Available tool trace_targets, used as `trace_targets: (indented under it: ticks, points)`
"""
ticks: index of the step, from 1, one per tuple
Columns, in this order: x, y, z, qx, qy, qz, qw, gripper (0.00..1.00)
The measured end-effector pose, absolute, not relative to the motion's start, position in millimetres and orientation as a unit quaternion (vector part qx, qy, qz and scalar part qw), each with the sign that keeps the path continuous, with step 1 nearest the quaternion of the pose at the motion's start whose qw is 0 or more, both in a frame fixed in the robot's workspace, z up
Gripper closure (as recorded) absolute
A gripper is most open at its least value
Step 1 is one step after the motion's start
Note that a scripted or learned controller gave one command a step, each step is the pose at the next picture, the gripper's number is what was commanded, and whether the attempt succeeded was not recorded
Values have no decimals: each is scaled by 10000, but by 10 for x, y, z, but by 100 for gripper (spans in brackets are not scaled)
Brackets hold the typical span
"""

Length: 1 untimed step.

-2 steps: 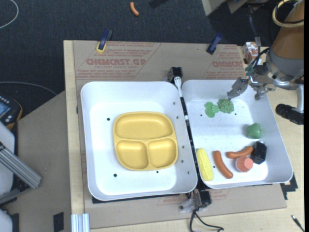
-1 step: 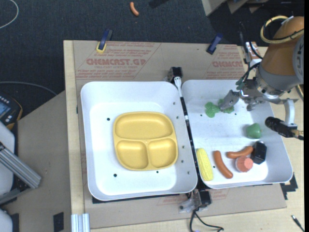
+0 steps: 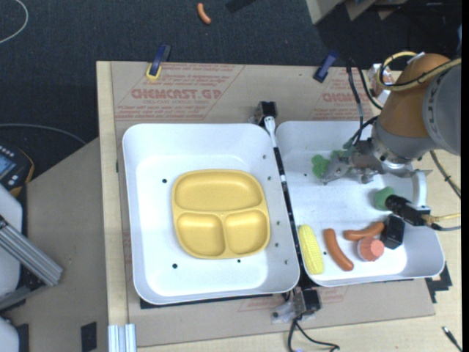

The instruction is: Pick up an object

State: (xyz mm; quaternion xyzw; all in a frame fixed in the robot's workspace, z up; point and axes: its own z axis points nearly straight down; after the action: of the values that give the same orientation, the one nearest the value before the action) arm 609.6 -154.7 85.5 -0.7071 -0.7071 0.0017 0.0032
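Here you see two white bins side by side on the bench, the left bin [image 3: 139, 196] and the right bin [image 3: 425, 259]. In the left bin lies a yellow tray [image 3: 220, 213] with three compartments, roughly central and flat on the floor of the bin.

Your arm [image 3: 418, 108] comes in from the right, its orange band above the wrist, and reaches down into the upper part of the right bin. The gripper [image 3: 338, 169] sits low over the bin floor, pointing toward the left. Just beside its tip is a small green piece [image 3: 319, 165]; you cannot tell from this angle whether the two touch or whether the piece is between the fingers, so I cannot tell whether the grasp is closed or released.

Further down in the same bin, a corn cob [image 3: 311, 248] lies along the left wall. Near it to the right is an orange sausage [image 3: 338, 249], tilted, and a second sausage [image 3: 364, 232] lies above and to the right of that. A round pink-red piece [image 3: 371, 249] sits just beside them. Another green piece [image 3: 382, 196] shows near the black fitting on the arm's right side, well apart from the first green one.
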Motion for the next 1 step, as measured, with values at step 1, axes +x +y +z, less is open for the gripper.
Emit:
trace_targets:
  ticks: [1]
  points:
    - [6095,-1545,846,-7073,-7069,7,16,0]
